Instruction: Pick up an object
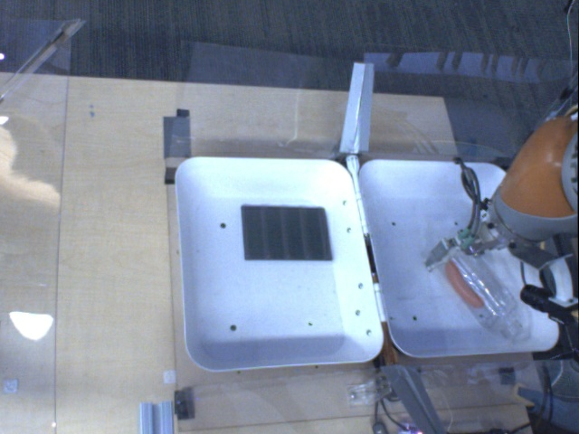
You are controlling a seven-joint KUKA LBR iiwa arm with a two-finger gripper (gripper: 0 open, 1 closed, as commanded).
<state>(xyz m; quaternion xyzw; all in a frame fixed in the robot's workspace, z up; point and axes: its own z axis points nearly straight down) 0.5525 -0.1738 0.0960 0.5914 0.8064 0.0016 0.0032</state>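
My gripper (pixel 457 250) sits low inside the right bin (pixel 407 215), near its middle. Cannot tell how my jaws stand. A clear plastic bottle (pixel 488 292) with an orange-red piece (pixel 463 285) alongside lies just beside my gripper, toward that bin's front right corner.

Single fixed camera, mounted above the surface (pixel 109 242), looking down at a slant; both bins within frame, left bin (pixel 204 269) near centre, right bin (pixel 403 242) toward the right edge; moderate distance; dark floor along the top; arm (pixel 543 174) enters from the right.
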